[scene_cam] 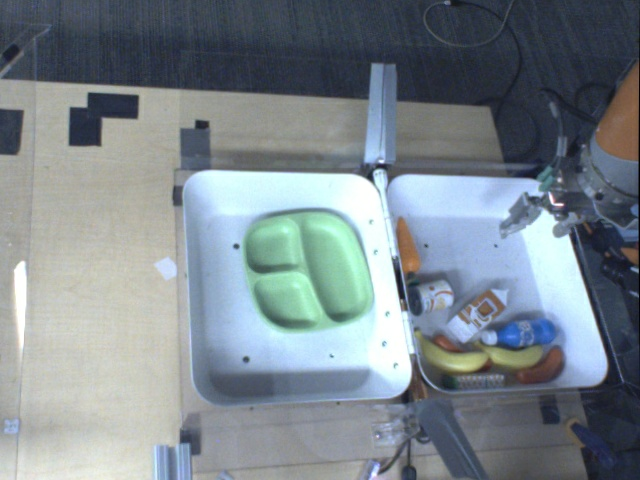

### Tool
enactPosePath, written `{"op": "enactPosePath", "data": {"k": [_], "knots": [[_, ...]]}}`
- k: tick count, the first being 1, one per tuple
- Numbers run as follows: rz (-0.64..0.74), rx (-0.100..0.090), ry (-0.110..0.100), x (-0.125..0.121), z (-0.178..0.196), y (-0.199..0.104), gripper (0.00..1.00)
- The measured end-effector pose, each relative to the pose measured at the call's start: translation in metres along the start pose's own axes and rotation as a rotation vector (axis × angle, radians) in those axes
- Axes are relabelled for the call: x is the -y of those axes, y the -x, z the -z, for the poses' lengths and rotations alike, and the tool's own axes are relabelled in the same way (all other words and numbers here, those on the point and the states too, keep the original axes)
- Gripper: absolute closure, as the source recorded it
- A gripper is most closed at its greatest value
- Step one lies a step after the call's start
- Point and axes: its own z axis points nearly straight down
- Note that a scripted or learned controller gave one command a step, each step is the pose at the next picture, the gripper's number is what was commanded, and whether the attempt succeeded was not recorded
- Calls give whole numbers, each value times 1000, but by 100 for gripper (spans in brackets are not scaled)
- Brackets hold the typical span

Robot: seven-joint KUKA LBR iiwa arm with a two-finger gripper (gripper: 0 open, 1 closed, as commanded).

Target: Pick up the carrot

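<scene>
From above, I hang over the far right corner of the right bin point(590, 298), my gripper point(538, 213) spread open with nothing between its fingers. The carrot point(407, 247) lies well apart from me, against that bin's left wall. Near the front sit a can point(433, 295), a carton point(477, 314), a bottle point(518, 334) and bananas point(480, 356). The left bin point(215, 298) holds a green tray point(305, 268). Both bins rest on a pale wooden bench point(90, 288), with dark carpet point(250, 13) and a cable point(470, 13) beyond.

wooden bench point(90, 298), two white bins point(205, 298) side by side
</scene>
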Motion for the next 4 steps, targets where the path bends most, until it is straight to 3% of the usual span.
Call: {"op": "enactPosePath", "data": {"k": [1, 2, 3, 4], "knots": [[60, 1, 3, -28, 35, 7, 0], [-22, 2, 3, -81, 25, 12, 0], [-210, 1, 3, -85, 15, 20, 0], [-246, 1, 1, -88, 24, 20, 0]]}}
